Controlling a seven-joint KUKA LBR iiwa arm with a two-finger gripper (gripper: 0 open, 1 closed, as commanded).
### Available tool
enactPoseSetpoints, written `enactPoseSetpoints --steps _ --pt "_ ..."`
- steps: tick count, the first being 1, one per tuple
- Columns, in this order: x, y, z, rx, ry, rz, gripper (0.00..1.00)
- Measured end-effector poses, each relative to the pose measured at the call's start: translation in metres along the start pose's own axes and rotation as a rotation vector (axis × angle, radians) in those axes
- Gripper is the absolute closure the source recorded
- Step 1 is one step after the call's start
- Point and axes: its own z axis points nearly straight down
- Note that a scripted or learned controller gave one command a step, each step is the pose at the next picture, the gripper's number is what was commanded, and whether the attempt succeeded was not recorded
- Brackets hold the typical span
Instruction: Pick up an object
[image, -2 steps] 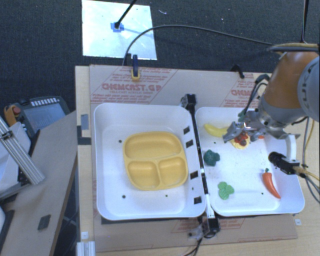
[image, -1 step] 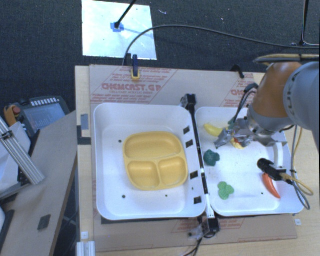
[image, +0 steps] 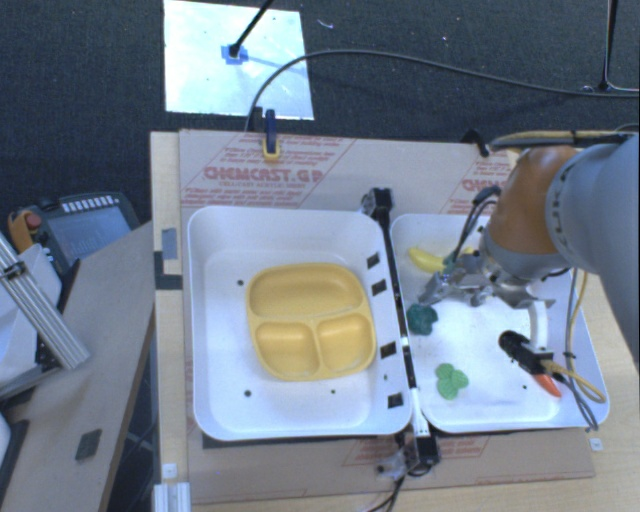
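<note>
Camera view, contents listed left to right.

- Left bin (image: 220, 300): white and shallow. It holds one yellow divided tray (image: 305, 320) lying flat near the middle, with one long compartment on its far side and two smaller ones on its near side. No loose pieces lie around it.
- Right bin (image: 490, 405): white and shallow, and holds all the loose pieces.
- Yellow piece (image: 426, 260): banana-shaped, in the far-left part of the right bin. Its long axis slants from far-left to near-right.
- Dark green piece (image: 422, 319): small and lumpy, close to the bin's left wall and nearer than the yellow piece.
- Light green piece (image: 451, 381): small and lobed, on the near side of the bin, well apart from the other two.
- Arm (image: 560, 210): grey with an orange band. It enters from the right and bends down over the right bin.
- Gripper (image: 455, 290): low over the bin floor, between the yellow piece and the dark green piece and slightly right of both. Whether it is released or clenched cannot be told, and no piece is visibly in its grasp.

Judgement: nothing has been lifted yet. The yellow piece lies just far-left of the gripper and the dark green piece just near-left. Either needs only a short move left, and the yellow piece would best be taken across its slanted long axis.
</note>
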Motion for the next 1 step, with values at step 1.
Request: enactPoseSetpoints --steps 1 --pt "-0.0003 0.0000 -0.0100 0.000 -0.001 0.000 1.00"
